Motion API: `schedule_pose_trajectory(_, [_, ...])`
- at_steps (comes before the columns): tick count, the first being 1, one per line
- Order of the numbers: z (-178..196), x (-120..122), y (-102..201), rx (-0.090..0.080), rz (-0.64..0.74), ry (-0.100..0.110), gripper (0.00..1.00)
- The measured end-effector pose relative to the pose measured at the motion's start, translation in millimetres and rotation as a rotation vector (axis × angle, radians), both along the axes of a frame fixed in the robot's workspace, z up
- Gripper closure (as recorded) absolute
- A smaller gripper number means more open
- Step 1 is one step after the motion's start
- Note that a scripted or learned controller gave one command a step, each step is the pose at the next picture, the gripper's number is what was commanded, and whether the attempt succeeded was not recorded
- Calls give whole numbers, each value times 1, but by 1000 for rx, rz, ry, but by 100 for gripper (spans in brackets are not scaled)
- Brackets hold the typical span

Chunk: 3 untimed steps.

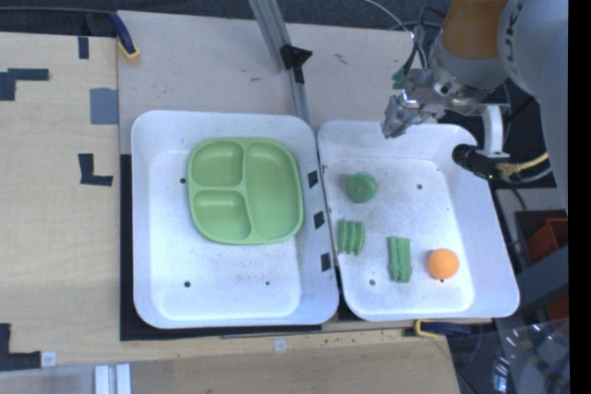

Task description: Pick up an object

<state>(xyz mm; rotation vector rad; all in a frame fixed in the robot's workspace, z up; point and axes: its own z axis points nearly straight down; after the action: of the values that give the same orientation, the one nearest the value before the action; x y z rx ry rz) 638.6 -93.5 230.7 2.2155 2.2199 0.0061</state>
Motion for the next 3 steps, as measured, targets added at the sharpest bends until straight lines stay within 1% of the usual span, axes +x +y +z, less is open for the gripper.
schedule_pose_trajectory(1, [44, 6, -1, 0, -1, 2, 100])
schedule_pose_trajectory(2, [71, 7, -1, 1, 0, 4, 100])
schedule_pose_trajectory(3, [62, -10, 47, 2, 3, 9, 100])
